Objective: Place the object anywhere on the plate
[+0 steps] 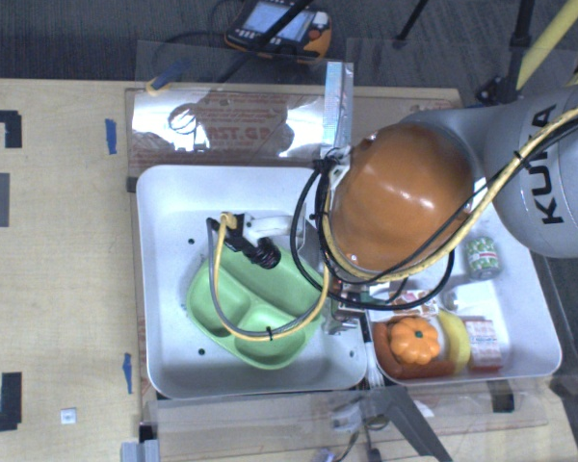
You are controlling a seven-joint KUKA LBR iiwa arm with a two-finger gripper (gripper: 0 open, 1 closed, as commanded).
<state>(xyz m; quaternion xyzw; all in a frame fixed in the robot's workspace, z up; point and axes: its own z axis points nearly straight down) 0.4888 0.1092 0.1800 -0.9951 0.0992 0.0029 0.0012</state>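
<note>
The arm point(405, 200) reaches in from the right, and its orange band and wrist hang over the divide between the two white bins. The gripper's position is judged to be beneath that bulk, near the right edge of the green plate point(246, 306); whether it is apart, together or clamped on anything cannot be told.

The plate — a pale green, divided dish — lies in the left bin point(164, 258), toward its lower middle. A yellow cable point(222, 296) loops across it, and a black fitting point(260, 253) sits at its upper edge.

The object to be placed is not identified by the task. Candidates lie in the right bin point(539, 335): a small orange pumpkin point(414, 340), a yellow banana point(455, 340) just beside it on the right, a red-and-white packet point(484, 343) further right, and a green-labelled can point(482, 256) above them (partly under the cables).

Handling judgement:
- Pumpkin — looks like a light moulded toy, stiff, smooth and rounded; likely to slip. Grasp across its widest part, not the stem.
- Banana — light and curved; take it across the narrow middle.
- Can — rigid, probably the heaviest; grasp across the sides.
- Packet — flat and light; hard to pinch where it lies.

None appears fragile.
</note>
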